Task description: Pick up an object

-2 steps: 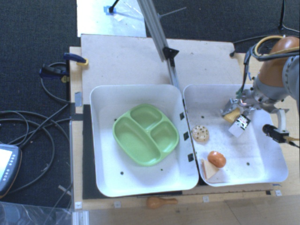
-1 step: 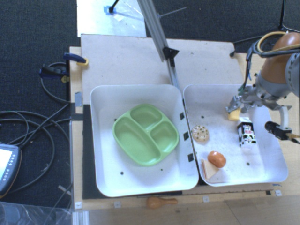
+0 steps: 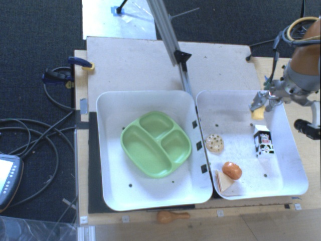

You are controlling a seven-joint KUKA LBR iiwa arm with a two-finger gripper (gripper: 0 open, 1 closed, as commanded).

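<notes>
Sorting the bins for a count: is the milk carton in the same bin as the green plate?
No. The milk carton lies in the right bin; the green plate sits in the left bin.

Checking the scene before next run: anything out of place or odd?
One stray: a small orange-brown object lies on the bench edge in front of the left bin, outside both bins. In the right bin, the milk carton lies on its side.
</notes>
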